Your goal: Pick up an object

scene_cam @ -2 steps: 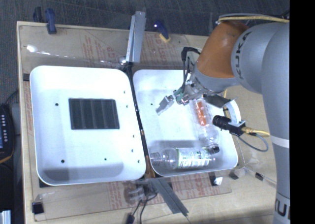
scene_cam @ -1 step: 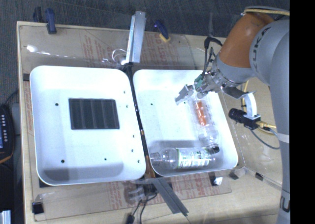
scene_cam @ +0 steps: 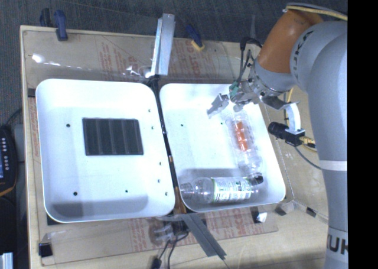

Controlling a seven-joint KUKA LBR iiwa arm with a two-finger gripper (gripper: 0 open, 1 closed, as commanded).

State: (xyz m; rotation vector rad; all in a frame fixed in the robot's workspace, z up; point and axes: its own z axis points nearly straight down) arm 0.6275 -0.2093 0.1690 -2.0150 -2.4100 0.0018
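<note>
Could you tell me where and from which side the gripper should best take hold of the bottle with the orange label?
Grip the bottle with the orange label across its labelled middle, from straight above. It lies flat, lengthwise along the right bin, and its sides look free there; its lower end nears the second bottle.

Two white bins (scene_cam: 94, 93) sit side by side on the surface. The right one holds two clear plastic bottles: one with an orange label (scene_cam: 243, 141), one with a green-and-white label (scene_cam: 221, 189). The left bin holds one dark ribbed panel (scene_cam: 112, 136)
</note>
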